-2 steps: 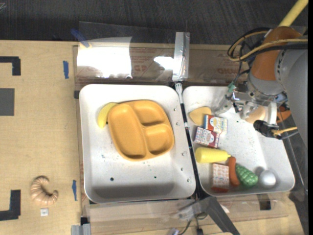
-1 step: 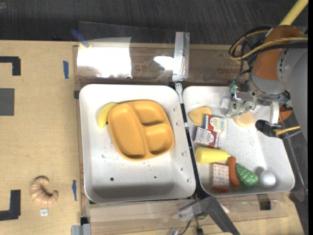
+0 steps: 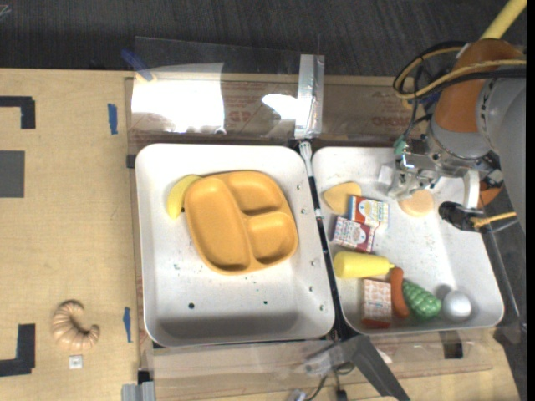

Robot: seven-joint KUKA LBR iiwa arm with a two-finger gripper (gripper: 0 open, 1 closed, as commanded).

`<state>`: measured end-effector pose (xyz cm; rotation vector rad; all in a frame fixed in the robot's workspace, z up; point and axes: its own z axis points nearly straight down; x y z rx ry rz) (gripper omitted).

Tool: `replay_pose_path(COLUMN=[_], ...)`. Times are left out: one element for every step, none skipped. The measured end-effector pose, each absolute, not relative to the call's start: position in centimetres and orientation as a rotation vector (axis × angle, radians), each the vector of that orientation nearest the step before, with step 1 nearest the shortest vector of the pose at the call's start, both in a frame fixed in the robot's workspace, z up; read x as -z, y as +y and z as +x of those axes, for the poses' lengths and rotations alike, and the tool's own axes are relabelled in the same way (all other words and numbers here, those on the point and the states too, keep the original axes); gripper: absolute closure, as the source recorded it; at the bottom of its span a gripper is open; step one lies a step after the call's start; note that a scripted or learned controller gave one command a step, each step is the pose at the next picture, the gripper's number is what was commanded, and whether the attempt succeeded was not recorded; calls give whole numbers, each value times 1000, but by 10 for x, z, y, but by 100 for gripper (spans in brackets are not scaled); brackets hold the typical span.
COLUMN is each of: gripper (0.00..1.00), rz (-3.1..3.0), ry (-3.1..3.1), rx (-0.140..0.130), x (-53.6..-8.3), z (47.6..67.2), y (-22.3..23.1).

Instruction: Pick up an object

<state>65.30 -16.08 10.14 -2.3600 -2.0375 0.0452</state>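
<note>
My gripper [image 3: 409,176] hangs over the back of the right bin [image 3: 468,257], under the grey wrist with its orange band. A peach round piece [image 3: 418,202] lies just in front of it, touching or nearly touching. Left of the gripper sits a tan bun-like piece [image 3: 340,197]. Two small printed cartons [image 3: 361,222] lie mid-bin, and in front of them a yellow block [image 3: 361,265]. At the front are a red carton [image 3: 377,299], an orange carrot with green top [image 3: 411,296] and a silver ball [image 3: 456,306].
The left bin [image 3: 167,291] holds an orange divided tray [image 3: 241,220] resting partly over a yellow banana [image 3: 175,195]. A tan croissant-shaped toy [image 3: 74,324] lies on the bench at far left. A rim divides the bins [image 3: 318,224]. Cables loop above the wrist.
</note>
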Motion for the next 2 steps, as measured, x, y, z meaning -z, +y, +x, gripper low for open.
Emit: replay_pose_path(gripper=[0, 100], rz=[-2359, -2360], ry=[-2038, -2039], rx=[-45, -45], x=[-101, -110], z=[653, 654], y=[-160, -160])
